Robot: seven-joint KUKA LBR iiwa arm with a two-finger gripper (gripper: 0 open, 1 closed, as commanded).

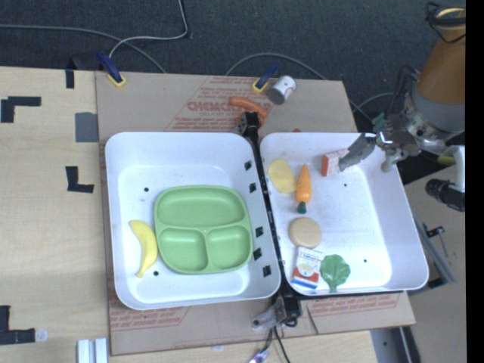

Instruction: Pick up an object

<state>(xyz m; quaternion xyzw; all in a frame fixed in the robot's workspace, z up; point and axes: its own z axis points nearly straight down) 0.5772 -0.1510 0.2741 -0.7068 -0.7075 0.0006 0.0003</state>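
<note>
Gripper (370, 151) hangs over the upper right of the right bin (393, 237), fingers spread apart with nothing between them, one finger (354, 155) just beside a small red-and-white block (330, 163). In this bin also lie a carrot (303, 185), a pale yellow piece (281, 176), a tan round cookie (306, 232), a small carton (307, 269) and a green leafy piece (335, 270). The left bin (128, 165) holds a green divided plate (203, 228) and a banana (144, 246) beside it.
</note>
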